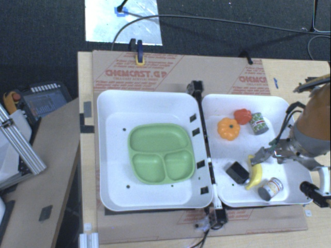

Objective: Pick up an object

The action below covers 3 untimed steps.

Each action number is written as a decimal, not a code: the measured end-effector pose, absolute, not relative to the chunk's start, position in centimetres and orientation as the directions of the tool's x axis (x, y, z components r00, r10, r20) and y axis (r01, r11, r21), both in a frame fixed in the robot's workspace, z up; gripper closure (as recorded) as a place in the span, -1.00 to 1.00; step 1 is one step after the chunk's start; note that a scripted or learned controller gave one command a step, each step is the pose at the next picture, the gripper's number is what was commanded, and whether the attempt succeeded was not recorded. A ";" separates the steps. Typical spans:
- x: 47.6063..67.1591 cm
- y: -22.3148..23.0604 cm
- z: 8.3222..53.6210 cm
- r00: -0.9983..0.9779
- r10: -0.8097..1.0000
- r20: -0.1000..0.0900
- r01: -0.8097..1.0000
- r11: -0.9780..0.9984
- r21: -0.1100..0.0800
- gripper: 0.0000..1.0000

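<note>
- Both bins (150, 105): white plastic, smooth, slight sheen.
- Divided tray (159, 153): pale green plastic, smooth, matt.
- Bench board (170, 68): brown cardboard-like sheet, matt, red print.
- Floor (41, 35): dark, rough carpet-like texture.
- Floor sheet (124, 14): silvery, reflective.
- Banana (255, 173), orange pumpkin (228, 128): glossy, plastic-looking.
- Can (270, 188): shiny metal end.
- Small block (238, 172): black, matt.

One fixed camera high above the bench (170, 66), slanting down over both white bins (111, 138) from some distance.
</note>
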<state>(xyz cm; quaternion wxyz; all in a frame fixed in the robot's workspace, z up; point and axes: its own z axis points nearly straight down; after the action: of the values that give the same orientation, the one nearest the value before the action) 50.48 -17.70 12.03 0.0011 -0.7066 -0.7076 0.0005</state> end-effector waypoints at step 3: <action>50.4 -17.4 13.9 -0.004 1.000 -0.001 1.000 0.004 0.004 1.00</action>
<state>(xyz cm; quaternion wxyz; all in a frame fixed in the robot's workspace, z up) 50.38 -17.45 13.91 -0.0020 -0.7058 -0.7084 -0.0010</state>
